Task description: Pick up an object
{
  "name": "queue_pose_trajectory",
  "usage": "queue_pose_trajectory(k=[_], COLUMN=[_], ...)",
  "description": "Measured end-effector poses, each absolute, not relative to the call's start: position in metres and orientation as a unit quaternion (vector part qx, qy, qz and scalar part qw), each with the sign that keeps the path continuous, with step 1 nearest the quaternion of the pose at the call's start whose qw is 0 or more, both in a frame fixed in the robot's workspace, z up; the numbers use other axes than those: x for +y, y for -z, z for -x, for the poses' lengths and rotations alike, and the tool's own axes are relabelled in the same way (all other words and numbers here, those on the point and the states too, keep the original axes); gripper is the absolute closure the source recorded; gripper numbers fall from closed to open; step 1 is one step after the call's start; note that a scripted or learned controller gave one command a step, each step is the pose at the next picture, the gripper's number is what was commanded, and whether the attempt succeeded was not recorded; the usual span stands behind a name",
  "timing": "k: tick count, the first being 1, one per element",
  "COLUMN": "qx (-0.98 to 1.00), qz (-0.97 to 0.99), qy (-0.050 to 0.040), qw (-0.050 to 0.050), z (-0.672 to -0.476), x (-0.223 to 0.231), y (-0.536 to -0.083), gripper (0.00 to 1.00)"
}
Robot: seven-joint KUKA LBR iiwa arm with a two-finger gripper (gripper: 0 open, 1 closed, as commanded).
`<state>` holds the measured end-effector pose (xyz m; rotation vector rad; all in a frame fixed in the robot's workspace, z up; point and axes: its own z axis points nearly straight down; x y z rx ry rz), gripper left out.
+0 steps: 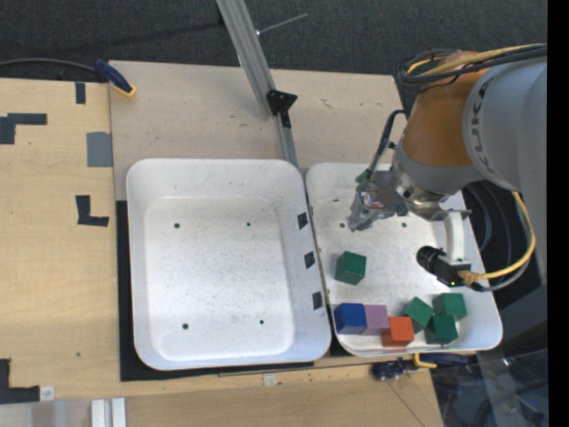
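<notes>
Gripper (363, 219) hovers over the right bin's (331, 185) far half, finger state indeterminate, nothing visibly held. Nearest candidate: a lone green cube (351, 267) mid-bin, slightly rotated, well apart from the block cluster (402, 320) along the near edge. Recommended: descend squarely over the cube, aligning with its faces.

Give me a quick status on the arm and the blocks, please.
Gripper over right bin, nothing seen held. Lone green block just below it, apart. Other blocks clustered at near edge. Path clear.
</notes>
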<state>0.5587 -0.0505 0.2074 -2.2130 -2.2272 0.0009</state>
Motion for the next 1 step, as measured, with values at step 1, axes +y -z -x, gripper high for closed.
queue_pose_trajectory(k=[1], qx=[-0.710], qz=[0.704], qy=[0.0005], qw=[0.001], z=[-0.5617], x=[0.0126], y=[-0.2187], gripper=[1.00])
